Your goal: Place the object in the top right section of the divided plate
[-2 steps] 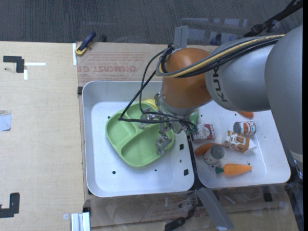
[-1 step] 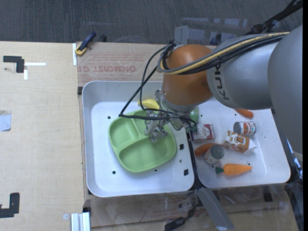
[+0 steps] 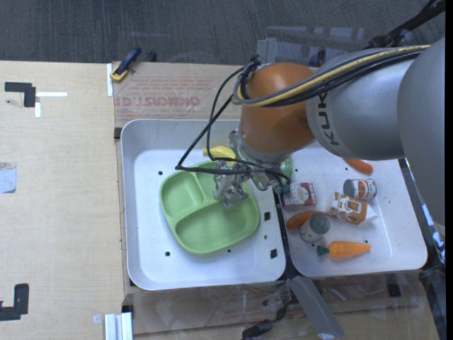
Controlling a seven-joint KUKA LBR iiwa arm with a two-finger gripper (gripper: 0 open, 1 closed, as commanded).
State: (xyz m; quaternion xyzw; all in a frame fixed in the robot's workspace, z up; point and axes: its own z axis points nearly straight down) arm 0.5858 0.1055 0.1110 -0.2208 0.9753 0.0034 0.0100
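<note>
Green and glossy, the divided plate [image 3: 209,218] lies in the left white bin [image 3: 145,190], tilted so that its large section faces the bottom of the view and its two smaller sections face the top. Over the plate's upper right section hangs the gripper [image 3: 228,192], a metal assembly beneath the arm's orange band [image 3: 276,108]; from this angle the wrist and black cables [image 3: 212,163] hide too much of it to tell how it is set or whether it has hold of anything. Just above the plate's upper right rim, a yellow object [image 3: 221,151], possibly a banana, peeks out from under the arm, most of it covered. The right bin [image 3: 396,257] holds a scatter of toy food: a small red and white carton [image 3: 299,195] near the divider, a tin can [image 3: 360,188], an orange and white packet [image 3: 350,209], a grey round piece [image 3: 316,226], a carrot [image 3: 347,249] lying along the lower edge, and another orange piece [image 3: 359,166] near the arm.
</note>
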